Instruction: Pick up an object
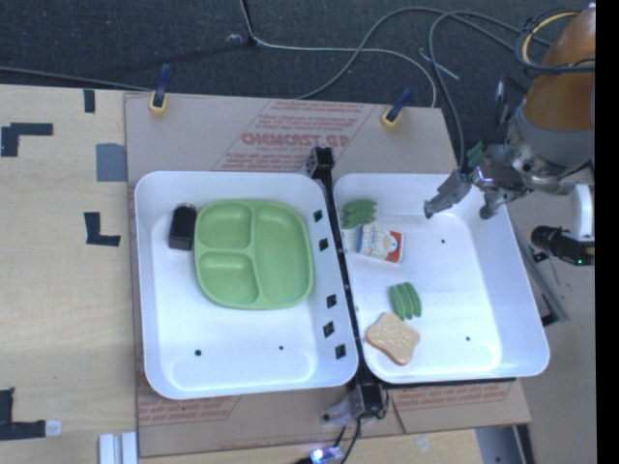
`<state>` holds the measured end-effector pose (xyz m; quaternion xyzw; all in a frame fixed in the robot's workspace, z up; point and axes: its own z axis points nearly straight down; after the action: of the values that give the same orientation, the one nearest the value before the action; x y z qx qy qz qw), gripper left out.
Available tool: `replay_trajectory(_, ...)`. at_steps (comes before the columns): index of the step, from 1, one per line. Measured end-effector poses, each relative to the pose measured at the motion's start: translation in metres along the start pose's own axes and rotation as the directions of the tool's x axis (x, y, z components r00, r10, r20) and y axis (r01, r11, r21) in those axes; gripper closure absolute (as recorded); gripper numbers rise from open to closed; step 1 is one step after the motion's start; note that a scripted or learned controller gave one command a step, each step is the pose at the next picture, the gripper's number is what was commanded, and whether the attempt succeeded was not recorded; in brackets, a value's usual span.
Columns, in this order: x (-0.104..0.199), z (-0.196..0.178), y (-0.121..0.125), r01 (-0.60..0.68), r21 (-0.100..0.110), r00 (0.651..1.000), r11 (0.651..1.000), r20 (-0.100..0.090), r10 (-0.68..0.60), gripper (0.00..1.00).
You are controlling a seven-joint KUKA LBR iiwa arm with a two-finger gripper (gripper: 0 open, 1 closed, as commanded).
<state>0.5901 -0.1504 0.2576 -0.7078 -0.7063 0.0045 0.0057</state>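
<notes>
My gripper (466,200) hangs over the far right corner of the right bin (484,288), fingers spread open with nothing between them. In that bin lie a green leafy piece (359,212) near the divider, a small white carton (379,245) just below it, a green pea pod (405,300) in the middle, and a slice of toast (393,338) at the near side. All of these lie to the left of and nearer than the gripper.
The left bin (164,288) holds a green divided plate (254,253) and a small black object (182,227) beside it. A black clip strip (334,259) runs between the bins. Cables (387,37) trail across the dark floor behind the bench.
</notes>
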Motion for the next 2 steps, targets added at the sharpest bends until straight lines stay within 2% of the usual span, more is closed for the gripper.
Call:
replay_trajectory(1, 0.001, -0.008, 0.002, 0.004, -0.013, 1.000, 1.000, 0.002, -0.004, 0.00)
replay_trajectory(2, 0.000, 0.034, 0.004, 0.003, -0.012, 1.000, 1.000, 0.003, -0.003, 0.00)
